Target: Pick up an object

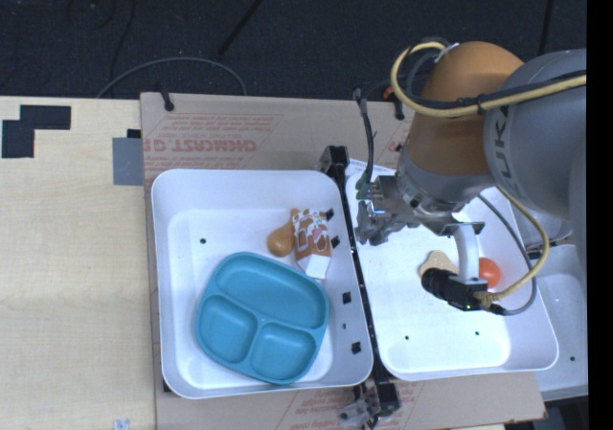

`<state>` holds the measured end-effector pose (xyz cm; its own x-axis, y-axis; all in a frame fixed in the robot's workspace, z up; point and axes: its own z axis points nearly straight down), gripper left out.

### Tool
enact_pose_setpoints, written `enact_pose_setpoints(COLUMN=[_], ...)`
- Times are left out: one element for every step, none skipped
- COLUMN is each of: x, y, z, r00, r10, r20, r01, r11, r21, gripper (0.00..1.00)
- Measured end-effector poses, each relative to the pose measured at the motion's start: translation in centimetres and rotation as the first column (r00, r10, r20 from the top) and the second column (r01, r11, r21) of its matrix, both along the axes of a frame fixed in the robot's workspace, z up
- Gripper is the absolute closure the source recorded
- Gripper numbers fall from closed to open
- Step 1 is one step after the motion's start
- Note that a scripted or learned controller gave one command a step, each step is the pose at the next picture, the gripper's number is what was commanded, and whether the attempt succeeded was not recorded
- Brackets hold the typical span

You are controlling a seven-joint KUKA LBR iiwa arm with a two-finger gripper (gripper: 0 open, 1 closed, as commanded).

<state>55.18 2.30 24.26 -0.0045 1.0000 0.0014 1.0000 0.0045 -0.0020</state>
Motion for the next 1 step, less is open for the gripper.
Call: enact_pose_setpoints(x=[1.15], y=[5.27], z=[0.55], r00=[1.000], r10=[0.000], r20=[0.000], r01=[0.000], r11=[1.000], r21=[0.000], gripper=[1.00])
